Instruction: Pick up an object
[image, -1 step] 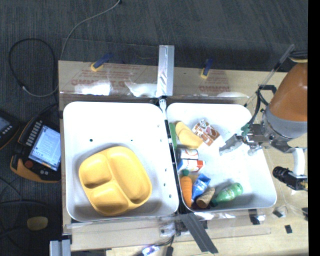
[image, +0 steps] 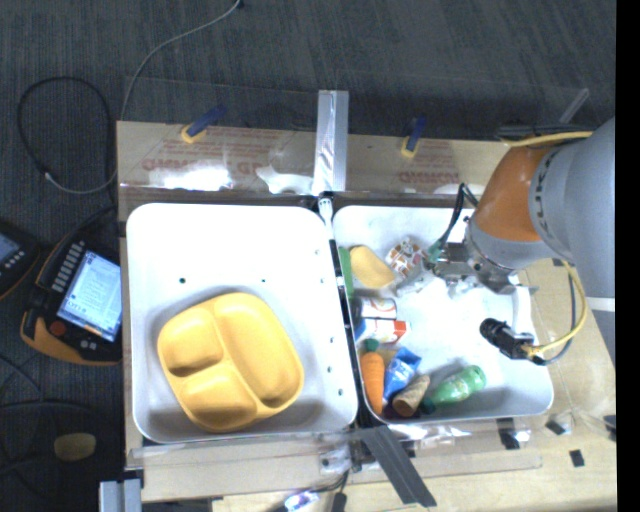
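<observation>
The end effector (image: 440, 262) sits low in the right bin (image: 540, 400), beside a small crinkled packet (image: 405, 256) near the bin's upper left; whether it is open or closed I cannot tell. The packet looks light, soft and slippery, best pinched across its middle, while the carrot (image: 372, 377) and green bottle (image: 457, 386) seem stiffer. No writing on any label is readable.

Tray (image: 229, 358) in left bin (image: 150, 235)
</observation>
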